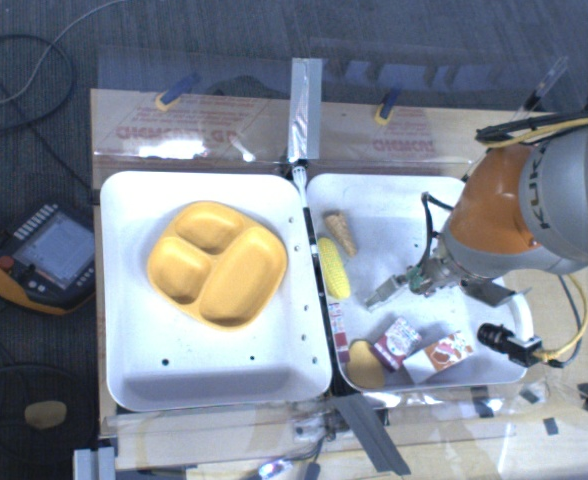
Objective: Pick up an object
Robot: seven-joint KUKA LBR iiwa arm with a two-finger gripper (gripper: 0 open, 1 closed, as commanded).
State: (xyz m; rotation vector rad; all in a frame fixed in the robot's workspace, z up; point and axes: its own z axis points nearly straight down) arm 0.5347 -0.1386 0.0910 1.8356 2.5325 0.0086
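My gripper [392, 288] hangs low over the middle of the right bin [394, 200], reaching in from the right under the orange wrist band. A yellow corn cob [334, 268] lies along the bin's left wall, just left of the gripper. A tan cone-shaped piece [340, 233] sits above the cob. Below the gripper are a small maroon box [398, 340], a red and white box [448, 352] and a round yellow-brown piece [364, 364] near the front wall. Nothing is seen held.
The left bin [124, 348] holds a large yellow three-part plate [216, 263]. A divider rail [314, 268] separates the bins. A handheld pendant [49, 256] lies on the floor at the left, off the bench.
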